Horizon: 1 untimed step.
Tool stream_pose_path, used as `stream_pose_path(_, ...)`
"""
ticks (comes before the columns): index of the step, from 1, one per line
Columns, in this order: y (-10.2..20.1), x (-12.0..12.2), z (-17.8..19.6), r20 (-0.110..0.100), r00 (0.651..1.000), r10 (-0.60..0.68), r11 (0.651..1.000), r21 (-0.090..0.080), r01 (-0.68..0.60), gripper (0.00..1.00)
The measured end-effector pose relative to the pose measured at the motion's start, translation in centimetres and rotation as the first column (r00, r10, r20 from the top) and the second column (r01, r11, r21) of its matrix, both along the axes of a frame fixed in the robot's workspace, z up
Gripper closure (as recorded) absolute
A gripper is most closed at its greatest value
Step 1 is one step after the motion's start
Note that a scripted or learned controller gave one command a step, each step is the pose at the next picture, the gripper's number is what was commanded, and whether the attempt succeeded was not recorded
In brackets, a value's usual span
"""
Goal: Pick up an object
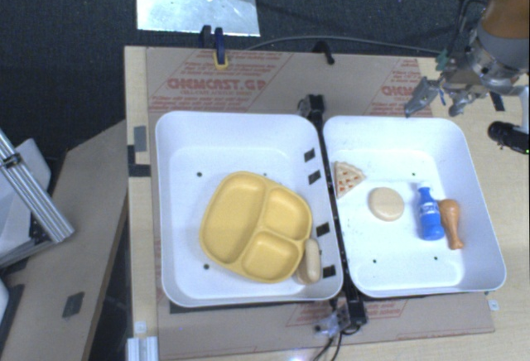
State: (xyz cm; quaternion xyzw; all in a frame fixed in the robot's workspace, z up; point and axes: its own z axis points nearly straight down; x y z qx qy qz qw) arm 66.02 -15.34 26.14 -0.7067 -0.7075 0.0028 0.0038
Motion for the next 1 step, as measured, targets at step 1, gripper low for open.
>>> stream_pose_path(1, 0.05, 0.2, 0.75, 0.011, 1.0, 0.002, 1.0, -0.002, -0.002, 0.0)
